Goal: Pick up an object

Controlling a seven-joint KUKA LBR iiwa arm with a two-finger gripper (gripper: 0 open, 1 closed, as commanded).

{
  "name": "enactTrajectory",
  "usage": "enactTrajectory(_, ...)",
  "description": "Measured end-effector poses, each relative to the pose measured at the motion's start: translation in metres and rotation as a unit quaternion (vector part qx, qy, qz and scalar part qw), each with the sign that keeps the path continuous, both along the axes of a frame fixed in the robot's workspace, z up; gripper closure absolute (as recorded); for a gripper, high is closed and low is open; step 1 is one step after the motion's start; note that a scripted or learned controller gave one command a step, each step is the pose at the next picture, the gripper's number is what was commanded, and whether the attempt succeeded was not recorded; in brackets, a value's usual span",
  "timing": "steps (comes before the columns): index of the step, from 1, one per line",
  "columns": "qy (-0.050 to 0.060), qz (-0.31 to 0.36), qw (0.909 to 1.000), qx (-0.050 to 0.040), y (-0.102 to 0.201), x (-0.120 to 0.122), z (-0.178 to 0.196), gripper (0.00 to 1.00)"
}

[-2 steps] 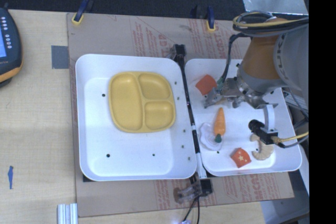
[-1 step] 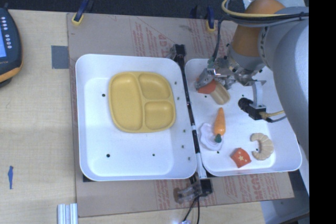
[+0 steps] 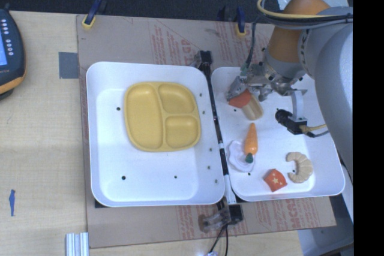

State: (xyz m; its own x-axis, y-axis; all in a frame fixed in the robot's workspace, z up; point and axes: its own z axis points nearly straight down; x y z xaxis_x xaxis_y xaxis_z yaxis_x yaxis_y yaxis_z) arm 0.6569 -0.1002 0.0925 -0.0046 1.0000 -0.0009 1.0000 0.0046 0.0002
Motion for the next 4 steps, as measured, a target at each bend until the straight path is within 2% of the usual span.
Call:
enactTrajectory(1,0.006,-0.002,1.0,0.0007,-0.021,-0.087,-0.001,0.0)
enactTrajectory(2,0.0,0.002,1.0,0.0006,0.009,-0.012,0.0,0.0)
enactTrajectory(3,0.001,-0.001,1.0,-0.0001,-0.018,0.0,-0.001,0.0)
enactTrajectory(4,0.006,-0.002,1.0,0.0012,-0.026,-0.081,-0.001,0.0)
